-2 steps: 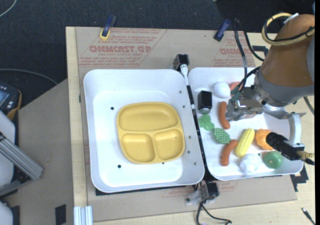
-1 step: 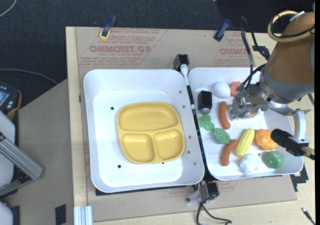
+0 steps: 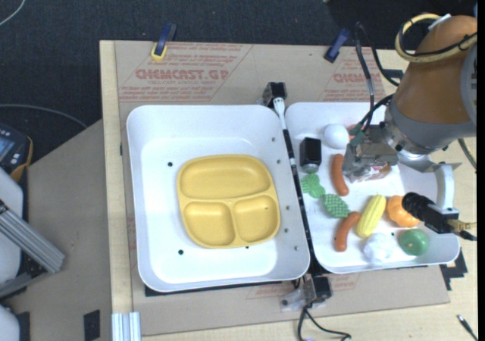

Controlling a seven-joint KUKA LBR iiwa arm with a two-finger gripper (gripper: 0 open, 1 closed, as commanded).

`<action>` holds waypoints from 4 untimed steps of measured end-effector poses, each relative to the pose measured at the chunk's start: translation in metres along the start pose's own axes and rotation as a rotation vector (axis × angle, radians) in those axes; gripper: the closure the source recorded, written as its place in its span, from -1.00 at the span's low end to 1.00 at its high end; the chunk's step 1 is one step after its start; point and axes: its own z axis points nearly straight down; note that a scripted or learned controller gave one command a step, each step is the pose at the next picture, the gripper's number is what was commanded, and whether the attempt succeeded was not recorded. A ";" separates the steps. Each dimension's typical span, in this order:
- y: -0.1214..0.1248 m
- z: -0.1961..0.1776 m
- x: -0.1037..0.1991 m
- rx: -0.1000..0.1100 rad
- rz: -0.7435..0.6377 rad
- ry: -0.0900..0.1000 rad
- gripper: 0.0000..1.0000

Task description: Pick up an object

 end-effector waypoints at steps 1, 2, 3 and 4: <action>-0.009 0.008 -0.011 0.005 0.003 0.001 1.00; -0.014 0.009 -0.008 0.005 0.003 0.001 1.00; -0.012 0.007 -0.011 0.001 0.002 0.000 1.00; -0.013 0.010 -0.007 0.004 0.001 0.001 1.00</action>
